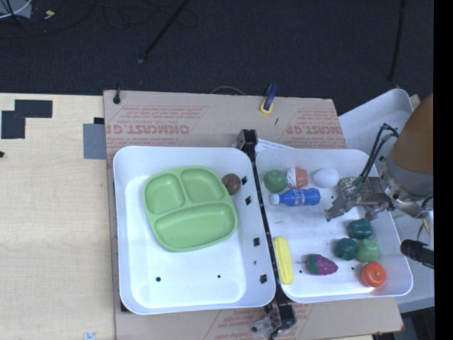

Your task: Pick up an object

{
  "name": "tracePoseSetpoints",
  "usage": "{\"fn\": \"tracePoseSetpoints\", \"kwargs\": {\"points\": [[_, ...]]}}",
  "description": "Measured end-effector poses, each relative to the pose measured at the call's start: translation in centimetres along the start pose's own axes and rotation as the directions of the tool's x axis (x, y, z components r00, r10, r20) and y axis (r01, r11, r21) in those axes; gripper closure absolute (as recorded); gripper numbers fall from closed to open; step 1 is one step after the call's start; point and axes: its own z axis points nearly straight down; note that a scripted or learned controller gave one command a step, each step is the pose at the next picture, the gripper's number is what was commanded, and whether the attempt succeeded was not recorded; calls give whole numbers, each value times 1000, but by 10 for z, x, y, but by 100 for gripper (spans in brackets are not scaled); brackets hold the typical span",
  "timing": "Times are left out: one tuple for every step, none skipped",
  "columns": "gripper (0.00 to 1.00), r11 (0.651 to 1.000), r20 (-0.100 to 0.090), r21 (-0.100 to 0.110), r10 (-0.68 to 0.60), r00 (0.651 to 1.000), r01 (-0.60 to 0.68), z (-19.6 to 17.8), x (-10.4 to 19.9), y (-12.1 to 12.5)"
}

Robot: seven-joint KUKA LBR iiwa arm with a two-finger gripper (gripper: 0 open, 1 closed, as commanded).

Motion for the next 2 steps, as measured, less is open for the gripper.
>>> {"fn": "tracePoseSetpoints", "kwargs": {"points": [[0,1000,2,-13,-2,1000,2,-7,0,3],[0,1000,1,-7,-3,1000,3,49,0,-7]]}}
